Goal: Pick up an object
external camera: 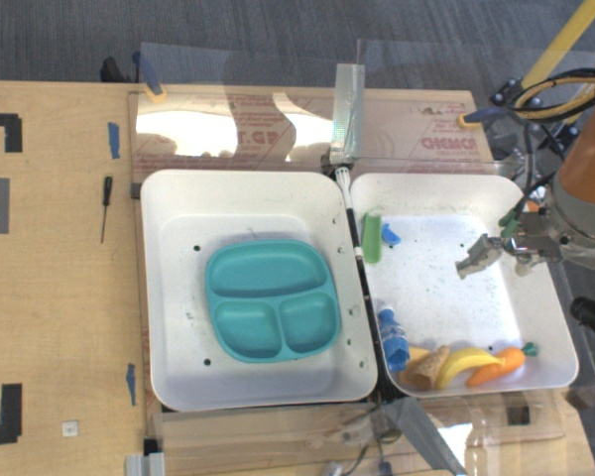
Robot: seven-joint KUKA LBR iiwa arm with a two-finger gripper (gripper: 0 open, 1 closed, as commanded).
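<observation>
Banana (463,362), long axis left-right along right bin (446,191) near wall, beside carrot (499,365); claw (473,259) above, grip state unclear

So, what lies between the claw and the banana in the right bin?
In the camera view, only bare, speckled white bin floor lies between the claw and the banana; no object stands in that stretch.

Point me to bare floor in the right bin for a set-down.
Free: right bin centre and far half, between the green block at the divider and the gripper. Crowded: near wall, where blue pieces, banana and carrot bunch together.
</observation>
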